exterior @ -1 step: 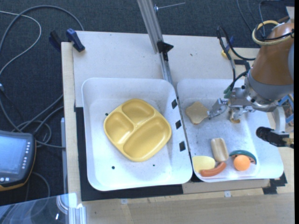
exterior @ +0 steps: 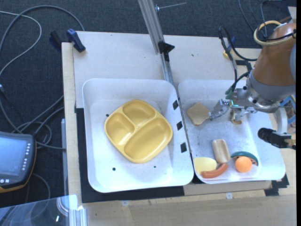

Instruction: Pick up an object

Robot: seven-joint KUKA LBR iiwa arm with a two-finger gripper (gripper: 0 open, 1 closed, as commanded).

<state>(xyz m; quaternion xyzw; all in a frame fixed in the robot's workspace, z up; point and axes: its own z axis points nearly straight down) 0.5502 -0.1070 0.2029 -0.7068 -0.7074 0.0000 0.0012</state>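
Your arm reaches in from the right, its gripper low in the right bin; its fingers stand slightly apart, just beside the tan bread-like piece; the surface sits over dark carpet strewn with cables.

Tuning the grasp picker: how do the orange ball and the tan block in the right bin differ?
The orange ball is round and bright orange; the tan block is oblong and pale tan. The ball sits against a teal ring near the bin's front right; the block lies left of it, its lower end meeting a red sausage. Both rest in the right bin, away from the gripper.
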